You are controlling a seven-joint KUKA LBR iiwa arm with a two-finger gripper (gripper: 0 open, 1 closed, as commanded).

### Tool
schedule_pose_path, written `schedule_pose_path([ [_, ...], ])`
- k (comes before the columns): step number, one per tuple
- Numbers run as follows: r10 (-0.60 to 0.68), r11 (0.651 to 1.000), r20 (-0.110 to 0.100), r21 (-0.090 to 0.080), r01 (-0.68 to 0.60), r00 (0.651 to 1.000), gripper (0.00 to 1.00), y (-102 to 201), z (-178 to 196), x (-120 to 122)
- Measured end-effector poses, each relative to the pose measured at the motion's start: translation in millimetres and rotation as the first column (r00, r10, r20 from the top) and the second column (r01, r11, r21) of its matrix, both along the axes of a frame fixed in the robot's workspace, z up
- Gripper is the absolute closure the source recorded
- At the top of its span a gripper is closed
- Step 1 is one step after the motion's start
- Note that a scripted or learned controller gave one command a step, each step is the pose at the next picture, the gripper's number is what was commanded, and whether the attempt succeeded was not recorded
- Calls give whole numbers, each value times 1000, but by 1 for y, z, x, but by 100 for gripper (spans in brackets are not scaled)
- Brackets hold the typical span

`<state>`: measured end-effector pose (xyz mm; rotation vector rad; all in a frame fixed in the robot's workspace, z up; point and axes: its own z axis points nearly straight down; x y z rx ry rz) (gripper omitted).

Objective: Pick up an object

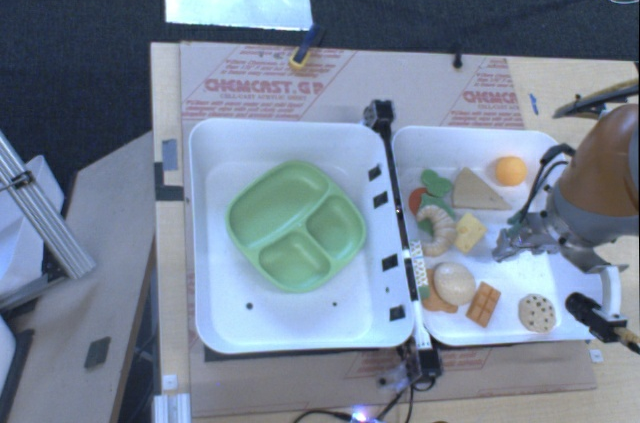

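Left bin (215, 311): I see one thing in it, a green tray (296, 226) with three compartments, lying flat about mid-bin and turned at an angle to the bin walls. Nothing in the compartments that I can make out.

Divider (395, 241) between the bins runs front to back with black clips along it.

Right bin (500, 336) has the toy food, mostly in its left half. Near the divider: a red piece (416, 202) and a green leafy piece (436, 183) toward the back, a shrimp (434, 219) just in front of them, touching or overlapping. A tan wedge (478, 192) lies just right of the green piece. An orange ball (511, 171) is near the back wall, right of the wedge and apart from it. A yellow chunk (468, 233) sits just beside the shrimp, mid-bin. Toward the front: a bun (452, 282) near the divider on an orange piece (436, 302), then an orange waffle-like block (483, 303) just right of it, then a cookie (537, 313) near the front wall, well clear of the rest.

Gripper (512, 246) is down in the right half of the right bin, pointing left, tip near the yellow chunk but apart from it, over bare bin floor. I can't tell how the jaws stand; too small and dark. I see nothing between them. Grey arm (600, 216) with its orange band (615, 161) comes in over the bin's right wall.
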<state>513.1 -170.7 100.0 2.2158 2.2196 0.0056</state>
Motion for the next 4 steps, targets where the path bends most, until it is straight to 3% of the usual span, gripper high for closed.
schedule_pose_path([
  [3, 2, 1000, 0, -1, -2, 1000, 100, -9, 127, 2],
  [4, 4, 1000, -4, 1, -4, 1000, 100, 33, 126, -4],
])
